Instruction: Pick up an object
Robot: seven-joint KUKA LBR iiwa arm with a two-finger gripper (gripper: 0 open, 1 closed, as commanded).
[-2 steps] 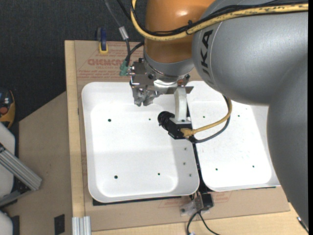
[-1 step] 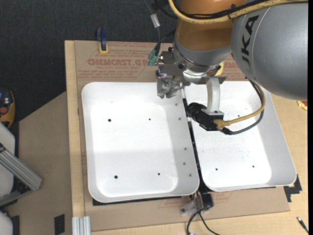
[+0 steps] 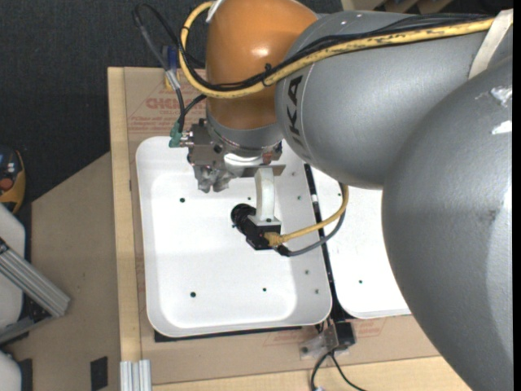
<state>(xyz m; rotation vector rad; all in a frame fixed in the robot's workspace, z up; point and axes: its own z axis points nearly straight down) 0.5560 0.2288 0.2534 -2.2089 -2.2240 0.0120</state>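
My gripper (image 3: 212, 177) hangs low over the back part of the left white bin (image 3: 175, 300), under the orange wrist band (image 3: 252, 47). Its grey body points down toward the bin floor near the back left. Beside it, a white bracket (image 3: 266, 198) carries a black connector (image 3: 248, 226) with a yellow cable; this looks like part of the arm's own fitting. The arm's bulk hides the bin floor right under the wrist, and whatever lies there.
The right bin (image 3: 366, 292) lies mostly under the big grey arm link (image 3: 423, 137). A black divider strip (image 3: 319, 218) runs between the bins. The cardboard bench edge (image 3: 122, 177) frames the left bin. Small dark dots mark the bin floor.
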